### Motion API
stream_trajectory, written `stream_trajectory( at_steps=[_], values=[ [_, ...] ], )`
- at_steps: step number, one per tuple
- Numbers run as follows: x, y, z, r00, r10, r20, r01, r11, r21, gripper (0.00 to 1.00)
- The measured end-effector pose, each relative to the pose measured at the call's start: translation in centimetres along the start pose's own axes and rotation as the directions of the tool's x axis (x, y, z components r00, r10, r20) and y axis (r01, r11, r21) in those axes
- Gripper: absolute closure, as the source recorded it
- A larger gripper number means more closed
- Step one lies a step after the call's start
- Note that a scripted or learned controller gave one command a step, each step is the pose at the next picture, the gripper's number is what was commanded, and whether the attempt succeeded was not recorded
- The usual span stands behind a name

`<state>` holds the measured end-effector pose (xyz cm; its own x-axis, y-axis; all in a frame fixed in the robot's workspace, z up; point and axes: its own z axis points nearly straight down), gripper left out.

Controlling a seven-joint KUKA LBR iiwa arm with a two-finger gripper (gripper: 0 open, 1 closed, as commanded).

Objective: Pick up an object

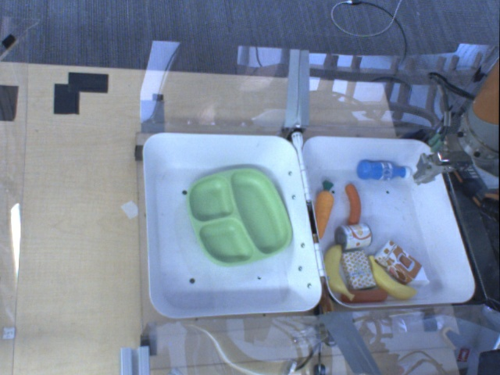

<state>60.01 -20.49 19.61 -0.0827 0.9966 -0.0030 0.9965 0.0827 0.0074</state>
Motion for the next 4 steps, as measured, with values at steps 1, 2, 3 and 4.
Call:
stream_trajectory(
  at_steps=[1,2,3,4],
  values=[
    [3.3,-1.9,-2.0,0.998,0.058,-0.001,-0.058,0.998,0.002,1.0],
    [1.0,2.6,-1.6,0.963,0.268,0.0,-0.268,0.963,0.003,1.0],
    [4.7,1.0,-2.7,0.958,0.286,0.0,-0.286,0.958,0.003,1.0],
    [5.1,1.6,1.2,0.998,0.068,-0.002,-0.068,0.998,0.003,1.0]
  ],
)
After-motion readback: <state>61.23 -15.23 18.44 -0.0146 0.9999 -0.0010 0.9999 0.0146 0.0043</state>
